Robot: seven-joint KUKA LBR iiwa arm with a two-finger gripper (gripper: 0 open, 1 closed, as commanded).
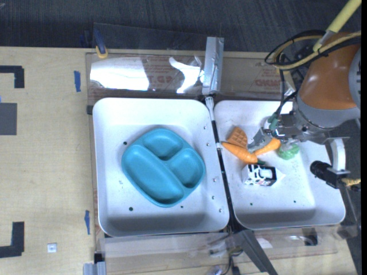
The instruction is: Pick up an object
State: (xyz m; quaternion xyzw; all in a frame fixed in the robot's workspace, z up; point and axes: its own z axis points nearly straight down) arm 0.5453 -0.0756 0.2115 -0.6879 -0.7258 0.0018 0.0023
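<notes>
Blue divided plate [163, 166], white bins [109, 153], orange carrot [239, 152], black-and-white cow [261, 175]

The scene is brightly and evenly lit from above; the two white bins [218, 208] come close to washing out, their inner walls showing only soft grey shading. A strong white glare lies on the clear plastic sheet [146, 73] behind the left bin; the dark floor [172, 4] at the top stays dim. The blue divided plate [163, 166] casts barely any shadow; the picture is slightly soft throughout; the arm [330, 90] looks blurred at its edges.
</notes>
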